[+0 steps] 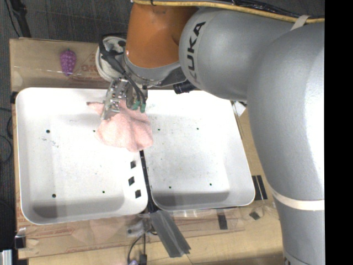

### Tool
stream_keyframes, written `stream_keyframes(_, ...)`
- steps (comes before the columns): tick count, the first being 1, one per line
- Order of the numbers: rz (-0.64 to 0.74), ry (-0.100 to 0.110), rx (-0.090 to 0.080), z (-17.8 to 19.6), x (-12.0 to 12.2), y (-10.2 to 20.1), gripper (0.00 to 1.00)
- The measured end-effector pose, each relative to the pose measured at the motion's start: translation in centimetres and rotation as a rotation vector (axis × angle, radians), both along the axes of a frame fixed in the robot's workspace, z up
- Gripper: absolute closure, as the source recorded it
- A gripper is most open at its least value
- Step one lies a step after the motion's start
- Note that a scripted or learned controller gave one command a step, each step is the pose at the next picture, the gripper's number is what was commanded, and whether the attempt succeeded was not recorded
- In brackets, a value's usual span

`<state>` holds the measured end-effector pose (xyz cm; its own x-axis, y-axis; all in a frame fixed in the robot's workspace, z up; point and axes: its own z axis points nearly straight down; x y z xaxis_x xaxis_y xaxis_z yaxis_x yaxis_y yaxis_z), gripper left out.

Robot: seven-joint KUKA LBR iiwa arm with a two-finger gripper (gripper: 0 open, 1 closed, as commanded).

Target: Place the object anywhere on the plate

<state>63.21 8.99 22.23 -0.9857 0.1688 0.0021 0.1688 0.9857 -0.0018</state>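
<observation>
The gripper [126, 100] is above the left bin [55, 164], fingers nearly closed on the top of the pink cloth [127, 130]
The cloth hangs near the bins' shared edge; the arm half hides the white plate [105, 57] behind; a purple object [68, 61] lies beside it

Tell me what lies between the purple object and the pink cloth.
In the camera view, only bare bench, then the left bin's rim and floor, lie between purple object and pink cloth.

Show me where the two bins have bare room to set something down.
Right white bin: floor bare throughout. Left white bin: bare left of and below the crumpled pink cloth. Crowded at its top right, under the gripper.
</observation>
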Motion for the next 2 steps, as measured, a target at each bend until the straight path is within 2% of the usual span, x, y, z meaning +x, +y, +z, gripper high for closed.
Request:
stream_keyframes(1, 0.176, -0.002, 0.001, 1.3, -0.4, 5.5, 1.0)
stream_keyframes(2, 0.181, -0.005, 0.001, 1.0, -1.3, 10.7, 1.0)
